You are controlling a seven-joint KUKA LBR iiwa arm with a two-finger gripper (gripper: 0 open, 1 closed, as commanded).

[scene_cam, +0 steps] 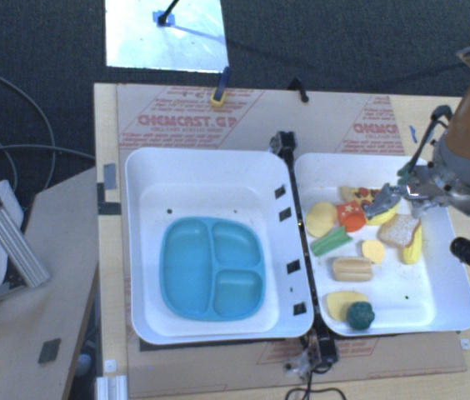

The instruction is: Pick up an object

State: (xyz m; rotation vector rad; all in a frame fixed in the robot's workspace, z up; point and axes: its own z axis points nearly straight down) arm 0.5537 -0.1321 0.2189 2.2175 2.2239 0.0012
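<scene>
Toy food pieces lay scattered in the right bin [447,302], all of them small, smooth and brightly coloured. Going from the left, a blue divided tray [212,268] sat alone in the left bin [147,182], well apart from the fingers and with bare white floor all round it. Across the shared rim, a yellow lemon [322,217] and a green pepper [329,241] lay left of the fingers, with a red tomato [352,216] just beside their tips. Below them sat a tan bun [352,267], a yellow round slice [372,250], a flat yellow piece [341,301] and a dark green broccoli [360,314] touching it. The gripper [382,202] hung over the pile near the far wall; whether its fingers were parted or closed could not be told. Right of them lay a bread slice [399,231] and a banana [416,245]. The near right corner stood open.
</scene>
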